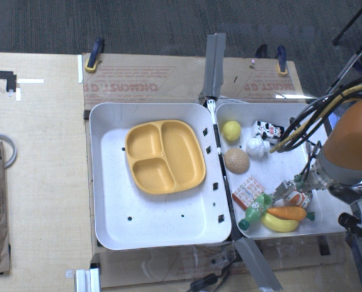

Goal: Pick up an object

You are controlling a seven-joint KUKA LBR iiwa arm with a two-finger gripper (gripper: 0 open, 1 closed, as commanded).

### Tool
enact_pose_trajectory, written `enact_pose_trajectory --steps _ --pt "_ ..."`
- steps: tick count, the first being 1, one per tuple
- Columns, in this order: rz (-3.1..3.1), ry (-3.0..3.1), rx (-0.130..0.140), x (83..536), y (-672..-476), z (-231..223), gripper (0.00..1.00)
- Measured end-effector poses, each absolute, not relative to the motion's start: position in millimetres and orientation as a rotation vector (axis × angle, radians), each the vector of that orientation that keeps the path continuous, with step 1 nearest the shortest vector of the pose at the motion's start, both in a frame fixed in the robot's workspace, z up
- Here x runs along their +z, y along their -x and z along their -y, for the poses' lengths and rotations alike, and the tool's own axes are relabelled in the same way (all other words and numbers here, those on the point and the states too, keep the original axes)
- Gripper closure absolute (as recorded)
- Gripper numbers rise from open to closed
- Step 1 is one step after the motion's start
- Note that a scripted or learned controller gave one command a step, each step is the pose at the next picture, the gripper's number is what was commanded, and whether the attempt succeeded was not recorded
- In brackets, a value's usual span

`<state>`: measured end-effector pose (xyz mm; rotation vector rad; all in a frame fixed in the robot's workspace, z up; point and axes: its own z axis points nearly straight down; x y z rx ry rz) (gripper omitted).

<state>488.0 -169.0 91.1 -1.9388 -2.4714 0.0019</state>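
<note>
The arm (pixel 350 140) bends down into the right bin (pixel 327 224), its claw (pixel 292 191) open above the carrot (pixel 287 212).

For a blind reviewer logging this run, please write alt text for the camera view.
The grey arm's gripper hangs low in the right bin, just above a carrot, a banana and a green bottle. A yellow ball, a tan ball and a small box lie nearby. The left bin holds a yellow divided plate.
</note>
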Motion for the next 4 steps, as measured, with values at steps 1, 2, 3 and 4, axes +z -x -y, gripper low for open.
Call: enact_pose_trajectory --steps 1,2,3,4 --pt "2.620 1.737 0.000 91.9 -548.8 156.5 0.00" --pt "2.775 1.480 0.001 92.1 -610.4 153.4 0.00" --pt "2.877 1.176 0.021 157.7 -650.4 147.0 0.00" --pt "2.941 1.132 -0.001 96.4 -561.8 130.4 0.00"
